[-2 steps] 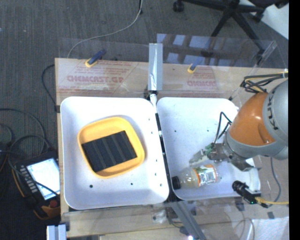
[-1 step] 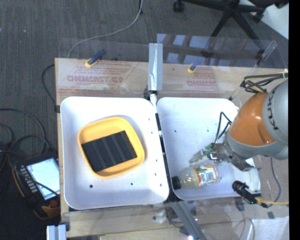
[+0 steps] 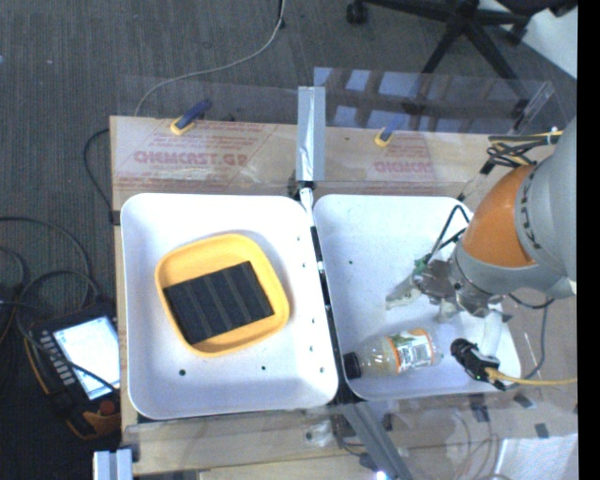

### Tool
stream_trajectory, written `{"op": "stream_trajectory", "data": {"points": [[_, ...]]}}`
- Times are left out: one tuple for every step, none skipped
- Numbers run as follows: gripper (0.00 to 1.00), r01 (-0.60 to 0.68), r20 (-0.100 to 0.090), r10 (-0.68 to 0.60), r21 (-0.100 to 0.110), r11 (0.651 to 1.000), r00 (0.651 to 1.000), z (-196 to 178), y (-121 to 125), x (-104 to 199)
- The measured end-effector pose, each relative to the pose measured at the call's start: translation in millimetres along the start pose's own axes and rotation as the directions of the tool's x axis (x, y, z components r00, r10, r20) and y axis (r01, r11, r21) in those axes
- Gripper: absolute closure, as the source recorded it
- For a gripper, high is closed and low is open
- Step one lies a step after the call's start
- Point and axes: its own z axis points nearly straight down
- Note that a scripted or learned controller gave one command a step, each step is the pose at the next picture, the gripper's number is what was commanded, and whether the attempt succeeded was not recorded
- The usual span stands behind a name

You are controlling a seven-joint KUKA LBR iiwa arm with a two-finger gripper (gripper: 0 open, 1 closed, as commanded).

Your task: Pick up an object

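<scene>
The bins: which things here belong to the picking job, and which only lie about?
For the job: claw; bottle lying in the right bin; yellow dish in the left bin.

Lying about: tablet, clamps, office chair.

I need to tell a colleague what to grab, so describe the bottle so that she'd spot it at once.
Look in the right-hand white bin, along its near edge. The bottle lies on its side there, clear plastic with an orange-and-white label and a dark cap pointing toward the left bin. The yellow tray sits in that other bin.
</scene>
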Motion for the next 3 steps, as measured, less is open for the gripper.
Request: {"op": "stream_trajectory", "data": {"points": [[0.0, 0.08, 0.005, -0.08, -0.011, 0.997, 0.997, -1, -37, -8], [1.0, 0.081, 0.002, -0.081, -0.012, 0.997, 0.997, -12, -36, -7], [1.0, -0.002, 0.006, 0.002, 0.011, 1.0, 1.0, -127, -27, 35]]}}
